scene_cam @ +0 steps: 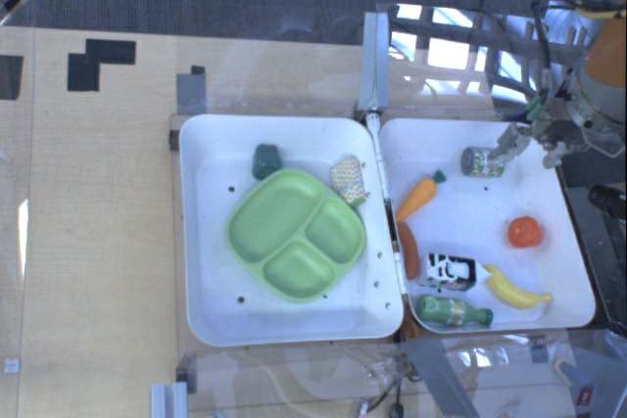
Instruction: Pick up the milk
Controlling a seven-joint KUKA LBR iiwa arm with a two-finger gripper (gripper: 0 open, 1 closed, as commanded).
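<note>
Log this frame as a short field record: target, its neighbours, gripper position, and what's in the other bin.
target: milk carton, lying in the right bin, near its front left
neighbours: sausage on its left, green bottle in front, banana on its right
elsewhere in right bin: carrot, tomato, can
gripper: gripper at the far right of the bin, beside the can, apart from the milk carton
left bin: green divided plate, dark green item, patterned item

Arm (600, 73) — grey body with an orange band above the wrist, seen at the view's right edge. Dark cables loop over its top. Gripper (534, 140) — pale grey metal fingers, slim, with dark fittings behind them.
</note>
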